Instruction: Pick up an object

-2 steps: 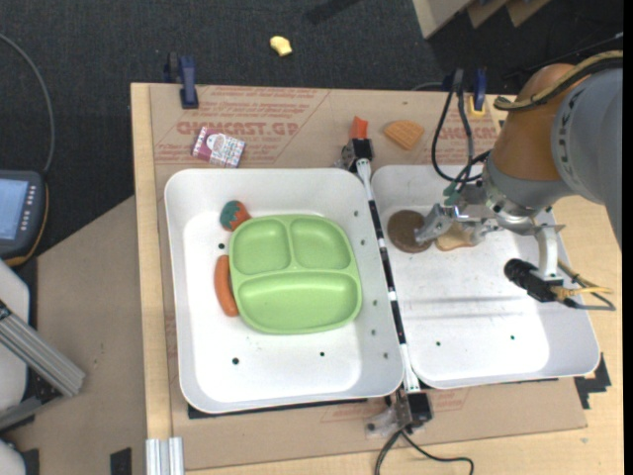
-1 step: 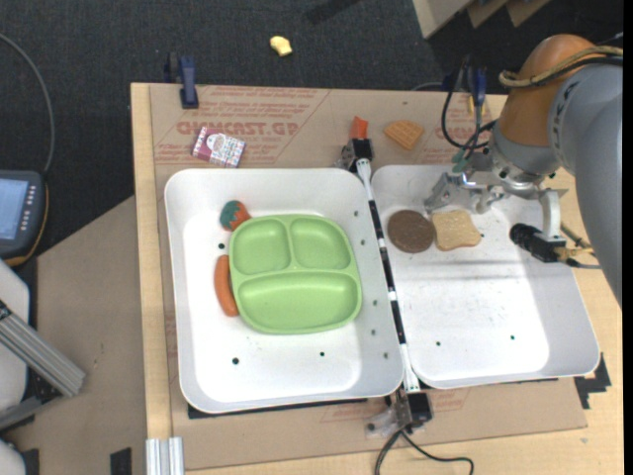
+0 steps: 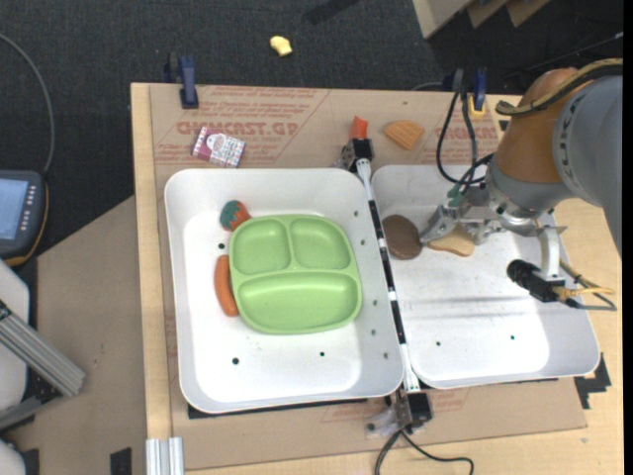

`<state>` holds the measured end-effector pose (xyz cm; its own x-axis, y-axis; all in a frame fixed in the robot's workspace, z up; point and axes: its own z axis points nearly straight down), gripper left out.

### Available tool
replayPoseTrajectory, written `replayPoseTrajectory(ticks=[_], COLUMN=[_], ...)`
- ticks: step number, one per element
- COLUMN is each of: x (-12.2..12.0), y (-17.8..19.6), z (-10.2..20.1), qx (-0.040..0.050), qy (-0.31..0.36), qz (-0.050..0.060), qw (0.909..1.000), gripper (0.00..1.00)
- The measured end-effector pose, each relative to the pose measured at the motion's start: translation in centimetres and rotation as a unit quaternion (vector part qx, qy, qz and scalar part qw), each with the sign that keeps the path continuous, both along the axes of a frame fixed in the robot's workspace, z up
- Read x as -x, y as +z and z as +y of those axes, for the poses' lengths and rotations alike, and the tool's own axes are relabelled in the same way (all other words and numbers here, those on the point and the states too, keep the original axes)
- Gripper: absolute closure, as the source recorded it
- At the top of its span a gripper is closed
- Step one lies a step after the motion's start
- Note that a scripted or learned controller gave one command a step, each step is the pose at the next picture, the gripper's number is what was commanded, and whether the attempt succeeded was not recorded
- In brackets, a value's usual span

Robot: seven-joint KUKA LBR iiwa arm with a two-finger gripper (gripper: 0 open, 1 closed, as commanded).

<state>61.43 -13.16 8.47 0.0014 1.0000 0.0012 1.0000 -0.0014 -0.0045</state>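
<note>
In the right bin (image 3: 495, 334) a round brown disc (image 3: 401, 236) lies by the left wall. Just to its right is a tan, bread-like piece (image 3: 457, 248). My gripper (image 3: 450, 230) is low over the bin's upper left part, right above the tan piece and touching or nearly touching it. The arm comes in from the right. In the left bin (image 3: 198, 364) rests a green divided plate (image 3: 295, 273), with an orange carrot-like stick (image 3: 225, 285) along its left side and a small green and red item (image 3: 233, 214) at its upper left corner.
On the bench behind the bins lie a tan piece (image 3: 404, 134), a small orange item (image 3: 358, 125) and a pink and white packet (image 3: 220, 146). Blue clamps (image 3: 185, 79) hold the board's back edge. A yellow item (image 3: 282, 45) lies on the floor.
</note>
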Motion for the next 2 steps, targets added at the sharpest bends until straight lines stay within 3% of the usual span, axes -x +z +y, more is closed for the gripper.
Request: replayPoseTrajectory(ticks=[1,2], x=[-0.3,3.2], y=[1.1,14.7], z=[0.0,9.3], qx=[0.0009,-0.0011], qy=[0.001,0.006], qz=[-0.004,-0.01], qw=[1.0,0.9999], gripper=[1.0,1.0])
